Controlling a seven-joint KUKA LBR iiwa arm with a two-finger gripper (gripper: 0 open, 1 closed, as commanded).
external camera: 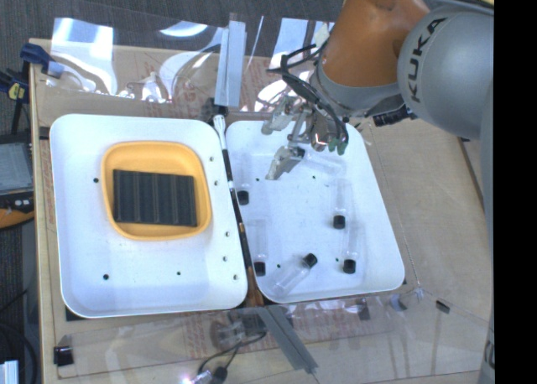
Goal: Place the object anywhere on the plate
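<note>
The yellow plate (107, 194) sits in the left bin (84, 265). It has a dark, ridged middle. It lies flat and open on top, so a thing can be dropped on it from above. To the right of the plate, past the wall between the bins, is the right bin (294, 215). Some small clear tubes with black caps lie in it. I think the thing to move is one of these, but I cannot say which one. One tube (339, 210) lies far right of the plate, with its cap at the near end. Another tube (295, 272) lies right of the plate and lower down, on a slant. The tubes are see-through and very hard to spot on the white floor. The black caps are the easy part to see. They look thin and smooth, so they may slip or roll. The claw (289, 146) hangs right of the plate, over the top part of the right bin, well away from those tubes. It is likely there to pick one up. I cannot tell if the claw is spread or pressed together, and I see nothing held in it.
</note>
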